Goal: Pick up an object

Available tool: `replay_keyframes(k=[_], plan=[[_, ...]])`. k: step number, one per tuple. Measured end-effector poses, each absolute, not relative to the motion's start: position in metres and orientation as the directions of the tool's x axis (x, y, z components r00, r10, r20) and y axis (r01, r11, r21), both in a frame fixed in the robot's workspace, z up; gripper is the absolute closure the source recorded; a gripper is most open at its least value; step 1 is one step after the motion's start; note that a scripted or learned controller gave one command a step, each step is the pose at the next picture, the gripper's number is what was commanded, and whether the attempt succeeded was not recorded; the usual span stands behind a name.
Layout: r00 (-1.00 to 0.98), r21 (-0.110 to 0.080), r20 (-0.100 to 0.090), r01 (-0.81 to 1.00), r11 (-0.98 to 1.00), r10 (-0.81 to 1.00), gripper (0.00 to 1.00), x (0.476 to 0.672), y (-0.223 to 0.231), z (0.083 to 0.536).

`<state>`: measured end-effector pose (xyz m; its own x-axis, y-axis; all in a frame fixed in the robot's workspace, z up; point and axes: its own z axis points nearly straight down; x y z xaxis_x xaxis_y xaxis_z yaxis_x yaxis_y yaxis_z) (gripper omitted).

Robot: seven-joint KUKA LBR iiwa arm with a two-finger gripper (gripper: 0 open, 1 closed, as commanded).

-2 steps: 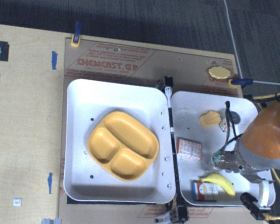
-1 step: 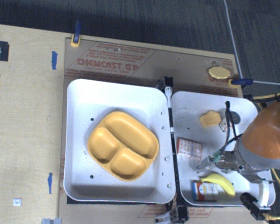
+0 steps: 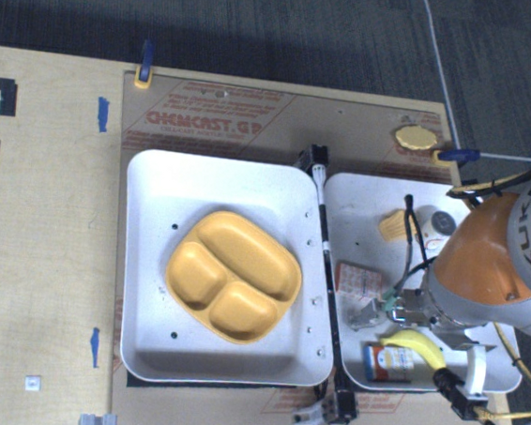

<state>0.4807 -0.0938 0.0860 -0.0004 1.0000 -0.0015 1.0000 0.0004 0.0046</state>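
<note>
Right bin, and it's crowded at the near end: a yellow banana lies curved just off the bin's near wall, and touching it on the left is a small can with a red, white and blue label, lying on its side hard against that near wall. Very little room there. Just beyond them sits a crumpled packet with red print, by the bin's left wall, with something clear and crinkly beside it that I can't make out. Toward the far end, a tan block and a round white and grey piece lie close together; the bare white floor opens up at the far left corner of this bin.

The arm, grey with its orange band, comes in over the right side of that bin, and the tool hangs low above the banana and the packet. Whether its fingers are parted or closed, I cannot tell; cables and the wrist cover them.

Left bin: one large yellow three-compartment tray, turned at an angle in the middle, open floor all round it. The two bins sit wall to wall on the tan worktop.
</note>
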Motion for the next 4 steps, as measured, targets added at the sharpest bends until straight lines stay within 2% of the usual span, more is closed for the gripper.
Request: replay_keyframes(k=[1,2,3,4], plan=[[0.001,0.01,-0.003,1.0,-0.001,1.0,1.0,0.483,-0.094,0.097],[0.001,0.01,-0.003,1.0,-0.001,1.0,0.0,0.483,-0.094,0.097],[0.0,0.002,0.0,1.0,0.0,1.0,0.0,0.48,-0.093,0.086],[0.0,0.009,-0.002,1.0,0.0,1.0,1.0,0.482,-0.094,0.097]])
